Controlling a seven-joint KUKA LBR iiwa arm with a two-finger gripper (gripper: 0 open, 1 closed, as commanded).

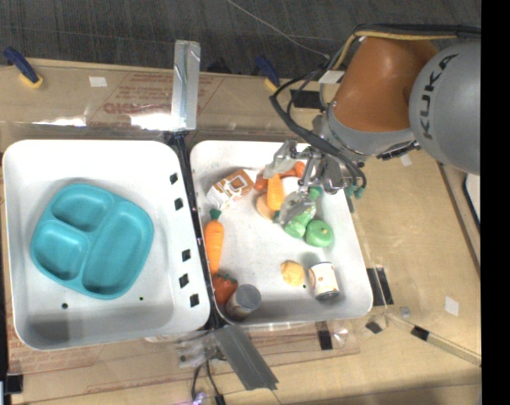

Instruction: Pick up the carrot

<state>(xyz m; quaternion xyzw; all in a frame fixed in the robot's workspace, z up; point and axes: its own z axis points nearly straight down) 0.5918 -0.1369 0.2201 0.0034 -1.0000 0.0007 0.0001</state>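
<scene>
Nearest the camera, along the right white bin's [356, 298] front wall, sit a grey can [248, 297] and red tomato [224, 286]. Just behind, the orange carrot [213, 240] lies against the left wall. Farther back, the metal gripper [301, 180] hovers among toy foods; its state is unclear.

The arm [423, 83] is cut off by the picture's top and right edges, and its bulk hides the far right corner of the right bin [356, 285]. The gripper [301, 184] sits low among a cluster of toy food, covering parts of it. The label on the small can [324, 281] is too small to read.
</scene>
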